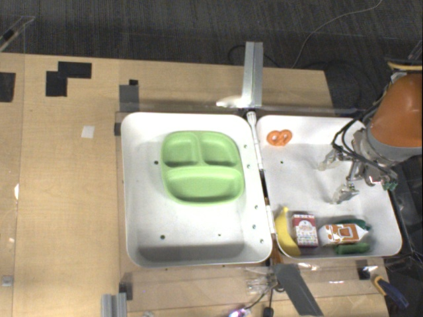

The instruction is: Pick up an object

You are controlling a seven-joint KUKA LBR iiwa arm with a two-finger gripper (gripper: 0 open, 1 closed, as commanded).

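Note:
My gripper hangs over the right bin, in its right half, with the arm's orange band above it at the frame's right side. Its two fingers stand apart, open, and nothing is between them. Along the bin's near edge lie a yellow banana, a small red carton, an orange and white carton and a green item. These sit just below the gripper in the view. An orange pretzel-shaped toy rests near the bin's far left corner.
The left bin holds a green divided plate in its middle. A metal post rises behind the wall between the two bins. Cables trail from the wrist.

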